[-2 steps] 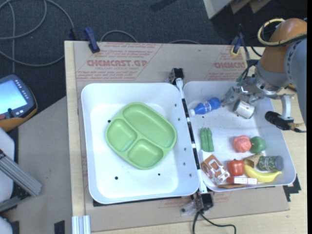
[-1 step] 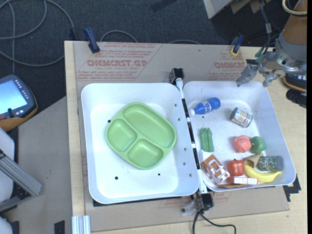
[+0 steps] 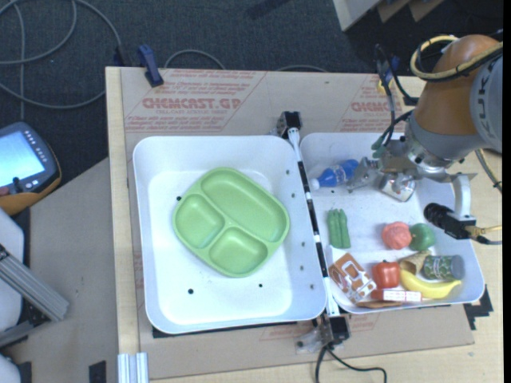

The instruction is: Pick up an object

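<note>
Two white bins (image 3: 152, 214) sit on the bench. We see the gripper (image 3: 389, 175) low in the right bin beside a blue bottle (image 3: 339, 173); toy food lies nearby.

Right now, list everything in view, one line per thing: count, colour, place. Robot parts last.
left bin: 1, white, left half of the bench
right bin: 1, white, right of the left bin
divided plate: 1, light green, middle of the left bin
small bottle: 1, blue and white, lying at the far left of the right bin
green pods: 1 bunch, green, left side of the right bin
tomato-like toy: 1, red-orange, centre of the right bin
banana: 1, yellow, near right corner of the right bin
can: 1, green label, just behind the banana
clamp: 1, blue, far left edge of the bench
arm: 1, grey with orange band, over the right bin's far side
gripper: 1, metallic, above the right bin near the small bottle
</note>
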### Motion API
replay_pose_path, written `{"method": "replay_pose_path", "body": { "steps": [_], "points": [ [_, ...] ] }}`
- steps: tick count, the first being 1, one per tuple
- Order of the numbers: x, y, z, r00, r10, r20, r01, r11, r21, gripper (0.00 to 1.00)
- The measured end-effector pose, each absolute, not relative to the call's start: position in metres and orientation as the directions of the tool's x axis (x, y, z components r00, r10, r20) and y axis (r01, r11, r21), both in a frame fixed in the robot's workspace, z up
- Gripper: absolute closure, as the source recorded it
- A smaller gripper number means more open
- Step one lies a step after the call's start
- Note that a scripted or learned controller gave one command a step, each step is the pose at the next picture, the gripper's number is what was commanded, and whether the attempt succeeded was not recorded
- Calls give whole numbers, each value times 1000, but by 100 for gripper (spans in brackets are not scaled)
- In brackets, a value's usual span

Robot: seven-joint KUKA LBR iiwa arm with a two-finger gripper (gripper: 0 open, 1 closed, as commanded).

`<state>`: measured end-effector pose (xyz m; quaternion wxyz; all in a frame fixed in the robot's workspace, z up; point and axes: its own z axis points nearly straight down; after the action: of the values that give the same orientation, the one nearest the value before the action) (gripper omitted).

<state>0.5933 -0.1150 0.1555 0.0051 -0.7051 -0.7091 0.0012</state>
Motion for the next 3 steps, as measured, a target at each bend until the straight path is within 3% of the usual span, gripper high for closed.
{"method": "replay_pose_path", "body": {
  "steps": [1, 2, 3],
  "points": [
    [669, -156, 187, -1, 1000, -4, 1000, 1, 9, 0],
    [596, -116, 194, 0, 1000, 3, 1000, 0, -6, 0],
    [587, -154, 137, 4, 1000, 0, 1000, -4, -8, 0]
  ]
}}
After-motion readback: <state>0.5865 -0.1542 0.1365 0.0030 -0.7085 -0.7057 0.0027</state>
